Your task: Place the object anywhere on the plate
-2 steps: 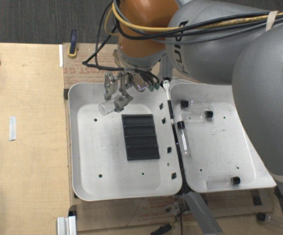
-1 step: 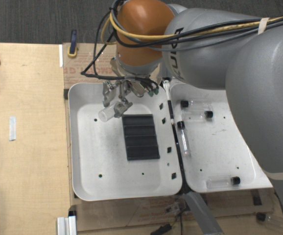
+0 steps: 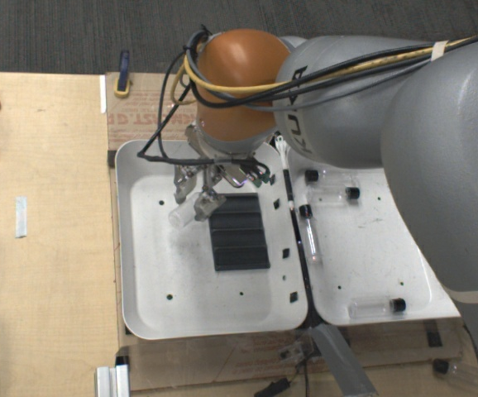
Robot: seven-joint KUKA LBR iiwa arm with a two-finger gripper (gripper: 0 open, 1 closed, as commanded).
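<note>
One grey arm (image 3: 404, 122), gripper (image 3: 199, 205) state unclear, one black ridged block (image 3: 241, 234), two white bins (image 3: 160, 292)

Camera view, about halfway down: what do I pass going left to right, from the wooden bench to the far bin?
pale strip → left bin → black ridged plate → clear tube → right bin

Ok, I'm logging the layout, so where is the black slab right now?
In the camera view, the black slab lies flat in the view's left bin, near its right wall, just right of the claw.
</note>
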